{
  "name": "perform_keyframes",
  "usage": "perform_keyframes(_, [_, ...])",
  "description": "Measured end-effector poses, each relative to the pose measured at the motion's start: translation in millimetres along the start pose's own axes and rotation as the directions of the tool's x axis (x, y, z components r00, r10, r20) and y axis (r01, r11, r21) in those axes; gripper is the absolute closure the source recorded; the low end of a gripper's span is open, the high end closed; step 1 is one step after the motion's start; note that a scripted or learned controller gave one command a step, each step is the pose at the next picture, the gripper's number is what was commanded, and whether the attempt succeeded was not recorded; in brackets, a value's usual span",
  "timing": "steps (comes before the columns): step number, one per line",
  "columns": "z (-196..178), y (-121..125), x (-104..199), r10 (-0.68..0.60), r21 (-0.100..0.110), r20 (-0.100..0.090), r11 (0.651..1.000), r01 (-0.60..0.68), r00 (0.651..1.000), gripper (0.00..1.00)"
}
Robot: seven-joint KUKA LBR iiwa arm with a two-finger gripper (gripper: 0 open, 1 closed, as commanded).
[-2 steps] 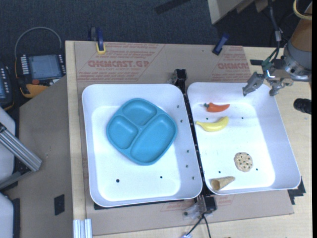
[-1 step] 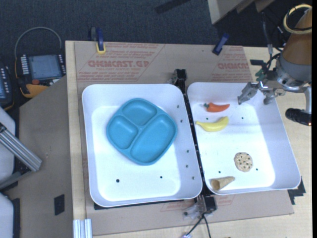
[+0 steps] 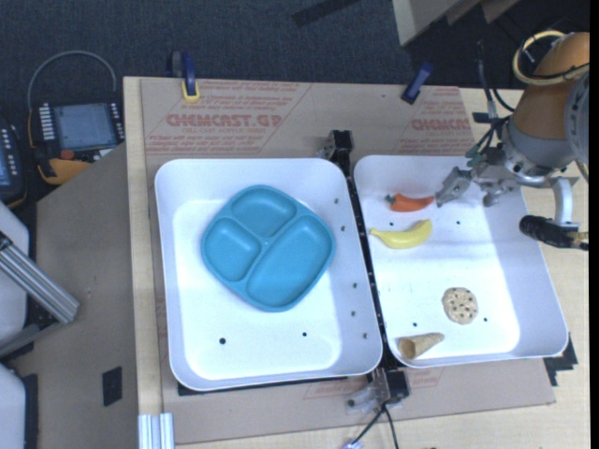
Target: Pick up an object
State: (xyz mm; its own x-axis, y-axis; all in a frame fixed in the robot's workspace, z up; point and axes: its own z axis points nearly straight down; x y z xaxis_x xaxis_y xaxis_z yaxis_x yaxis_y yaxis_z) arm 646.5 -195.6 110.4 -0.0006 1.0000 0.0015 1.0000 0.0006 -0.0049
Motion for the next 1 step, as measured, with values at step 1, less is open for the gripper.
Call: perform_keyframes(1, [26.9, -0.1, 0.6, -0.001, -0.001, 0.001, 1.0, 0.001, 1.0, 0.0])
